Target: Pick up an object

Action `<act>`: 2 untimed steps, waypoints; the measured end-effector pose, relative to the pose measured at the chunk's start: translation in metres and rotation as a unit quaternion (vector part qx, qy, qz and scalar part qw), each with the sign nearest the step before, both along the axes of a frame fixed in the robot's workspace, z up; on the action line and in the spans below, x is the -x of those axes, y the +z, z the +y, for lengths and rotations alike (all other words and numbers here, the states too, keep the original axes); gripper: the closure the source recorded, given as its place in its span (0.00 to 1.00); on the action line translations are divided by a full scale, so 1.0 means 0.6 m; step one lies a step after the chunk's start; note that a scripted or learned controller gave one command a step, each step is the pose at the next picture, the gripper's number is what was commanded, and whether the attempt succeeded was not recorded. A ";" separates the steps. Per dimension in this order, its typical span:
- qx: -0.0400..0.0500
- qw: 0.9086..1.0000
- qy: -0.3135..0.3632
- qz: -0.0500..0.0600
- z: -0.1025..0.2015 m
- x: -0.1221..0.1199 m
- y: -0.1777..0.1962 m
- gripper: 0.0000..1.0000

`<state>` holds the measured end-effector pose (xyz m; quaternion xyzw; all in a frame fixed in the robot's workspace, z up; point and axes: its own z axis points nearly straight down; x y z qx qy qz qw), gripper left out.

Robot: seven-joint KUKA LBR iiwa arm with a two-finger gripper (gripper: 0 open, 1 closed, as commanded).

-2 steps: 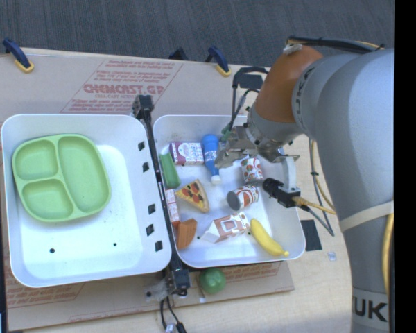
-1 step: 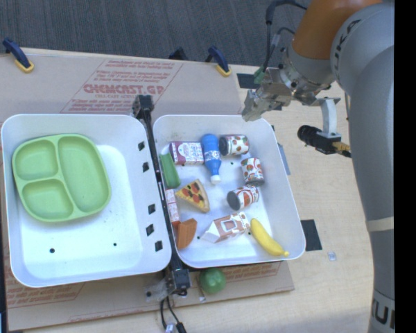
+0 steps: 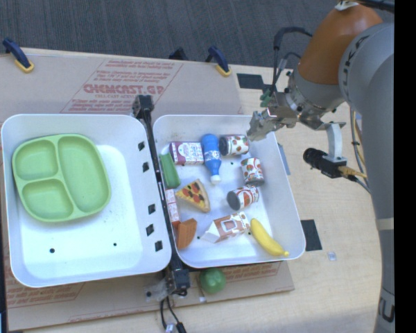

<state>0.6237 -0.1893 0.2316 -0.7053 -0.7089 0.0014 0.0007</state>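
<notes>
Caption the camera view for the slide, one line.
Claw hovers at the top corner of the right bin of toy groceries; green plate sits in the left bin.

You have a pale wooden bench (image 3: 336, 214) carrying a brown cardboard sheet (image 3: 125, 82), printed in red and held along its far edge by blue-and-yellow clamps (image 3: 18, 54). On the cardboard sit two white bins: the left bin (image 3: 76, 255) and, touching it, the right bin (image 3: 284, 207). Just beside the right bin's near edge lies a green round thing (image 3: 212, 280) on the cardboard
</notes>
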 end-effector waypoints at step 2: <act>0.000 1.000 0.000 0.000 0.061 0.056 0.006 1.00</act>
